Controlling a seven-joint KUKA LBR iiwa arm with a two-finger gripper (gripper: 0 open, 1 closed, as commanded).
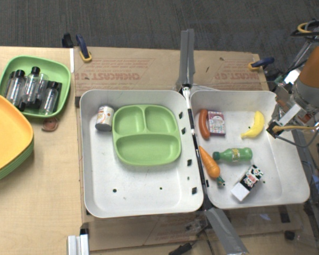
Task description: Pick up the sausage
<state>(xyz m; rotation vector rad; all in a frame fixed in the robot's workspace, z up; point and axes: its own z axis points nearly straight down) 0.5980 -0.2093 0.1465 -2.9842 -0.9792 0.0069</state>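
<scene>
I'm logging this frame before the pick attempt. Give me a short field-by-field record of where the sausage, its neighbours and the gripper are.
target: sausage, right bin, upper left, lying along the left wall
touching target: small box, just to its right
below target: carrot, green bottle, milk carton
also in right bin: banana
left bin: green divided plate, small can
gripper: gripper at right bin's right rim, far from sausage

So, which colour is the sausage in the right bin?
Reddish orange; the sausage shows clearly in the camera view, beside a small pink box.
</scene>
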